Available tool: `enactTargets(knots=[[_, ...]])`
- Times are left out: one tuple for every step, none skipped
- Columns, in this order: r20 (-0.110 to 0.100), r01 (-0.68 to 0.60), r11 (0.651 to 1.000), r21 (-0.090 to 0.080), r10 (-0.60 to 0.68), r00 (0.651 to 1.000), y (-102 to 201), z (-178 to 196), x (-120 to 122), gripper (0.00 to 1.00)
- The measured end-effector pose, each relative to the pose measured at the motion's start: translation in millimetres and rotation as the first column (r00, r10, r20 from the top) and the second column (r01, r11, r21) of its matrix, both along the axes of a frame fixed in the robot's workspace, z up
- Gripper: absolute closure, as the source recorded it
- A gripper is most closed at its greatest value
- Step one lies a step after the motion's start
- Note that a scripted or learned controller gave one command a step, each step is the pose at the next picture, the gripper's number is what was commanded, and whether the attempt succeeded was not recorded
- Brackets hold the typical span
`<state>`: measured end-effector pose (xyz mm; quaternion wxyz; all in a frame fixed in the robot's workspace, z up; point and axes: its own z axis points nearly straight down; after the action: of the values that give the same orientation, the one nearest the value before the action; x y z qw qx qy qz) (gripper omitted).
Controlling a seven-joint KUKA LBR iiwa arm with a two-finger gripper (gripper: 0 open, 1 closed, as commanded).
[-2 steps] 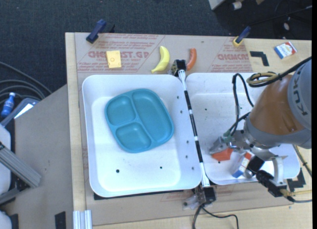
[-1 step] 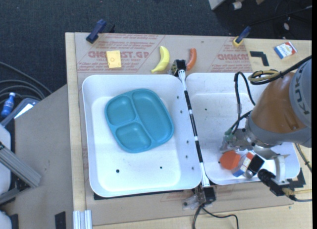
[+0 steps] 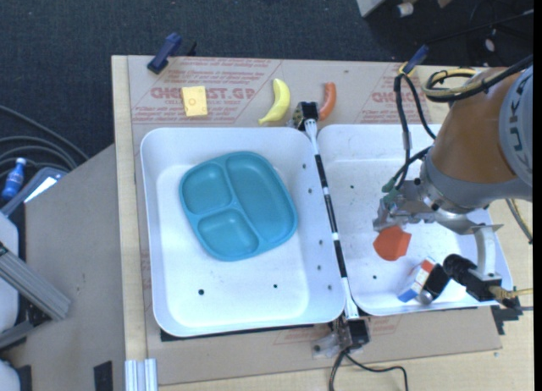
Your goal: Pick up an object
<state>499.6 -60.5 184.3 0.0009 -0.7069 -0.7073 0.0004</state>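
A bench (image 3: 127, 212) covered with a brown printed board is being seen from above at a slant. Two shallow white bins are sitting side by side on it.

The left bin (image 3: 161, 237) is holding a blue plate (image 3: 237, 205) with three compartments, lying flat near the middle of the bin.

The grey arm (image 3: 474, 148) with its orange band is reaching in from the right over the right bin (image 3: 360, 165). The gripper (image 3: 396, 222) is pointing down over the middle of that bin. It is sitting directly against the far edge of an orange block (image 3: 391, 245), which is tilting slightly. From this angle it is not possible to tell how far the gripper is open, or whether it is gripping the block or only hanging just above it.

A small blue, white and orange object (image 3: 415, 283) is lying at the near right of the right bin, near the orange block but apart from it.

On the board beyond the bins, several things are lying in a row: a yellow square tile (image 3: 194, 102) at the left, then a yellow banana (image 3: 276, 101), then an orange curved piece (image 3: 328, 100) just beside the far corner where the two bins are meeting. A dark blue clip (image 3: 164, 53) is resting on the far left corner of the board.
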Motion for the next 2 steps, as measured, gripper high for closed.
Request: enactTargets(knots=[[0.003, -0.001, 1.000, -0.001, 0.001, 1.000, 21.8, 38.3, 64.7, 1.00], [-0.002, -0.001, 1.000, 0.000, 0.001, 1.000, 72.6, 72.1, 24.5, 1.00]])
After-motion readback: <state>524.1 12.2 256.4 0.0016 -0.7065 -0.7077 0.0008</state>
